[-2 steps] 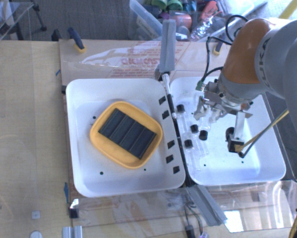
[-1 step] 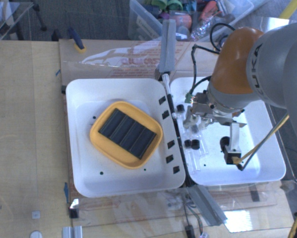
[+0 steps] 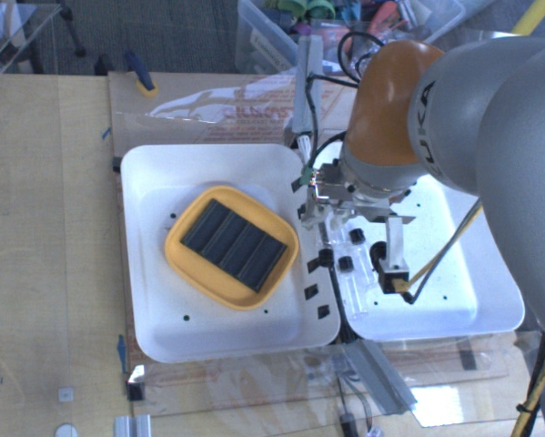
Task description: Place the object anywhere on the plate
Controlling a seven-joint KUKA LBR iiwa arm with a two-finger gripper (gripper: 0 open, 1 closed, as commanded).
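You see the dark slab (image 3: 234, 239) lying flat across the middle of the plate (image 3: 179, 248), so the placing looks done, while the gripper (image 3: 374, 255) hangs right of the plate, likely clear of it, spread or closed you cannot tell.

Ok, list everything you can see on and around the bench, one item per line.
plate: one, yellow, in the left bin.
dark ridged block: one, dark grey, lying on the plate.
white bins: two, white, side by side on the bench.
clear tub of toys: one, mixed colours, behind the bins at the top.
plastic sheet: one, clear with red print, behind the left bin.
arm: one, grey with orange band, reaching in from the right.
gripper: one, over the right bin's left part.
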